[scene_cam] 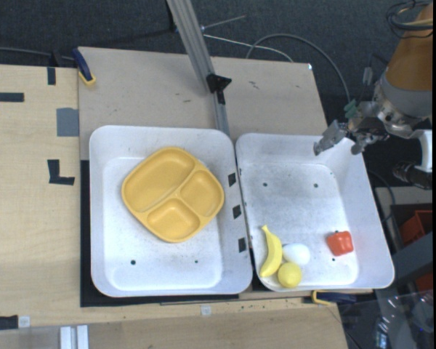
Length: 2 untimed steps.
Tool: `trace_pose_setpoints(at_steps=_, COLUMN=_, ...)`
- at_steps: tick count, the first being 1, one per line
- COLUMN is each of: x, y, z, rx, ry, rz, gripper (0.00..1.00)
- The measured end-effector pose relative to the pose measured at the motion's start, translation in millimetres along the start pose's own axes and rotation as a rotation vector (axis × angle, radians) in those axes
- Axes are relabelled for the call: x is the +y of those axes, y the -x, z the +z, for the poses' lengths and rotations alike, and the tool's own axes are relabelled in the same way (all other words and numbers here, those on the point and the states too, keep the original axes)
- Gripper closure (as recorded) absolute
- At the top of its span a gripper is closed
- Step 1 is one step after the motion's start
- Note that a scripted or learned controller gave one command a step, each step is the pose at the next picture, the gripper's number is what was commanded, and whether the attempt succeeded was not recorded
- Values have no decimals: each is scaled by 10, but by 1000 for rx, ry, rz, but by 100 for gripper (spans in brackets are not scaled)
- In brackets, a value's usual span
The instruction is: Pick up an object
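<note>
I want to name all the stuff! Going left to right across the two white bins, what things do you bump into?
Yellow divided plate → banana → orange-red block, with the gripper at the right bin's far edge.

Arm [414, 49] cut off by right edge; pincer [341, 138] finger gap too small to tell.

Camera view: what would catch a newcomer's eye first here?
Most striking is the yellow divided tray, lying alone in the left bin. Next, a small cluster in the right bin's near corner: a banana, a white ball, a yellow ball and, apart, a red block. The hand hovers over that bin's far edge.
</note>
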<state>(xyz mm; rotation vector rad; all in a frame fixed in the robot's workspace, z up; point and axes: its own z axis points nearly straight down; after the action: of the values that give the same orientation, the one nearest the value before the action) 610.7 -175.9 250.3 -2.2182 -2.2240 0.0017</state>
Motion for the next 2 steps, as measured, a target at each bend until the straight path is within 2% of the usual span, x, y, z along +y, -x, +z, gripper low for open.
trace_pose_setpoints(at_steps=1, x=0, y=0, z=0, rx=0, ry=0, rz=0, gripper=0)
trace_pose_setpoints(at_steps=2, x=-13, y=50, z=453, rx=0, ry=-5, rz=1, gripper=0)
